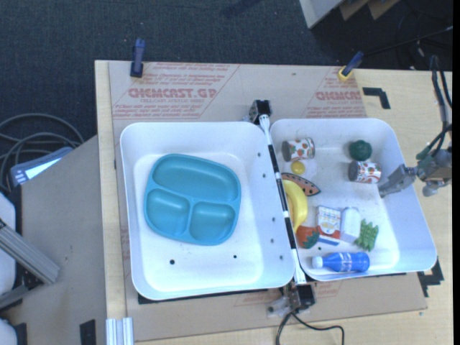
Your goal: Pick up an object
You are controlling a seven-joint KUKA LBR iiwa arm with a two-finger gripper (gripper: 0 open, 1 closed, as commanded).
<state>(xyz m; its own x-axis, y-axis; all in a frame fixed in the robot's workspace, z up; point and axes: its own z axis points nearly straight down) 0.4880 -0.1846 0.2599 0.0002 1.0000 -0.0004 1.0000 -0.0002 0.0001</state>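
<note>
Grey two-finger gripper point(424, 178) hung at right bin's point(412, 214) right rim; finger state could not be told | blue plastic bottle point(341, 262) lay in right bin's near corner, well apart from gripper.

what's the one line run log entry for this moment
phase: approach | pincer: at right bin right rim, holding nothing | nearest: can | left bin: blue tray | pick: not yet done
</note>
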